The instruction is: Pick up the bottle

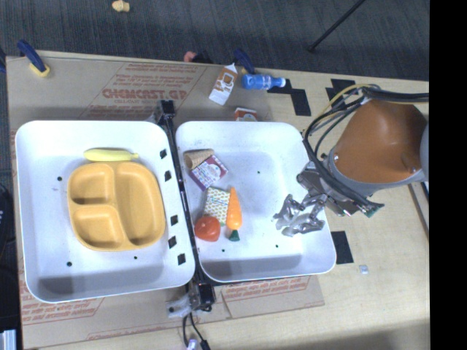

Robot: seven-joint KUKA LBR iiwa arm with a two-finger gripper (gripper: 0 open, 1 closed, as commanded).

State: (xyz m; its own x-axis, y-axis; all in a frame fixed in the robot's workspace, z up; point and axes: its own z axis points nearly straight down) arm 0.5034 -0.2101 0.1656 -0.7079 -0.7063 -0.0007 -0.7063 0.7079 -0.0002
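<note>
Metal two-finger gripper: fingers spread, grasping nothing, low over right white plastic bin (near its right wall) | small blue plastic bottle: lying on the bench behind that bin, well apart.

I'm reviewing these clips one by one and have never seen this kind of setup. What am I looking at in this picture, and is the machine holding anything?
One camera looks down at a slant on a bench with two white bins. The grey and orange shape at right is a robot arm; its gripper hangs over the right bin, nothing visible between its fingers. That bin holds a toy carrot, a tomato and small packets. The left bin holds a yellow divided tray and a banana. A blue bottle lies outside the bins, on the bench behind them.
</note>
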